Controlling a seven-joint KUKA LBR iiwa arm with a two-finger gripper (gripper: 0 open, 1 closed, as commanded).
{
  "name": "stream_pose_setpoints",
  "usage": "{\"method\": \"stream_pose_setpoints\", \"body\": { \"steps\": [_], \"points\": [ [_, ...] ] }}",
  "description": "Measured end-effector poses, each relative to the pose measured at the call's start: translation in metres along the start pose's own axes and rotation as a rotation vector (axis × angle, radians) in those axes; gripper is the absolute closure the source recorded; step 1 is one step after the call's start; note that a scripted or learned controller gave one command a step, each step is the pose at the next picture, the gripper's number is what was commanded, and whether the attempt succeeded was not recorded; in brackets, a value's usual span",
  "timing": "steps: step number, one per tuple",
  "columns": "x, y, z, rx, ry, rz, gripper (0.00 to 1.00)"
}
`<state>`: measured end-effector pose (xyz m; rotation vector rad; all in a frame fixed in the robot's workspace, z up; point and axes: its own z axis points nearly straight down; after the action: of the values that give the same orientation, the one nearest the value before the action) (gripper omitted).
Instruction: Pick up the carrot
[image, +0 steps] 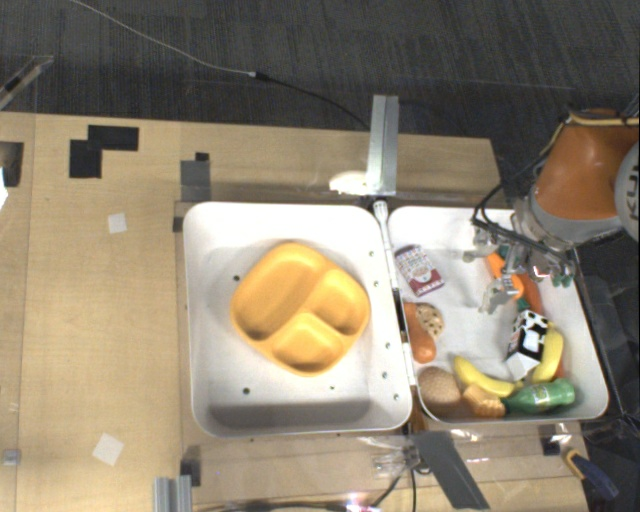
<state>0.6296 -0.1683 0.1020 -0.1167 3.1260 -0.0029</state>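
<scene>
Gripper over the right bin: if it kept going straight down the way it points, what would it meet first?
Most likely the carrot, lying directly beneath the gripper in the right bin; depth is unclear from this slanted view.

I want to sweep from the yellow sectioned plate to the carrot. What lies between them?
In the camera view, between the yellow plate and the carrot lie the divider where the bins meet, a small red-and-white packet, then bare white floor of the right bin.

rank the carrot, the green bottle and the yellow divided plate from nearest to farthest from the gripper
From the gripper:
1. carrot, right under it in the right bin.
2. green bottle, at that bin's near edge.
3. yellow divided plate, across in the left bin.
</scene>
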Motion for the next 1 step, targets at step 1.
{"method": "stream_pose_setpoints", "body": {
  "steps": [1],
  "points": [
    [0.0081, 0.0313, 0.0131, -0.001, 0.001, 0.052, 0.0]
  ]
}}
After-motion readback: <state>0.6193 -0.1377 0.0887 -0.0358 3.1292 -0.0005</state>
